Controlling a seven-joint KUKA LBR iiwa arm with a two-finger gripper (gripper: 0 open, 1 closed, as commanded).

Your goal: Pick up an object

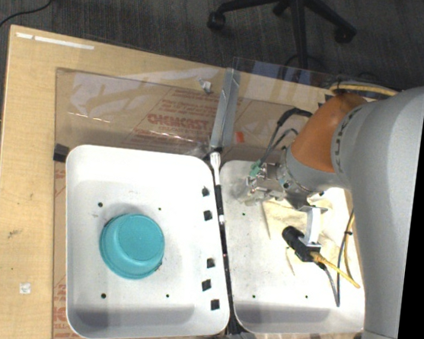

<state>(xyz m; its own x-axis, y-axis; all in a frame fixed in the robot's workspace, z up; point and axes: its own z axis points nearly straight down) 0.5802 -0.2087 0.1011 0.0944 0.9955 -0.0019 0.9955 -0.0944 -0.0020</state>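
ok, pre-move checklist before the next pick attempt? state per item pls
1. Target in view: ok. A teal bowl sits in the left bin.
2. Room around target: ok. The bowl stands apart from all four walls, with nothing loose beside it.
3. Gripper over target: not ok. The gripper is over the right bin, near its far left corner, not above the bowl.
4. Bowl orientation, rim up or down: cannot tell from this slanted view.
5. Grasp point chosen: cannot tell. The bowl looks wide, so a rim or edge grasp is probably needed.
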